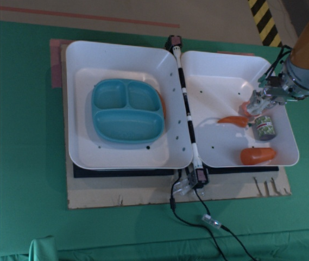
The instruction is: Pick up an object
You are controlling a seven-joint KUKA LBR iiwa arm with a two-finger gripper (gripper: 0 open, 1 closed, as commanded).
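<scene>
Green cloth covers the table [29,145], and on it two shallow white bins sit side by side on a sheet of brown cardboard [89,200]. Over in the left bin [78,58] lies a teal plastic divided plate [127,111], three compartments and nothing in any of them. All the action is in the right bin [214,64]: a slim orange carrot-shaped toy [234,120], a small dark jar with a green-dotted label [264,128] lying on its side just beside it, and a chunky orange plastic piece [257,155] near the front wall. The gripper [257,106] hovers right above that carrot's thick end (whether its jaws are open or closed, I cannot tell). My read: the carrot looks light, stiff and smooth, likely slippery, so pinch across the thick end; the jar could roll away
</scene>
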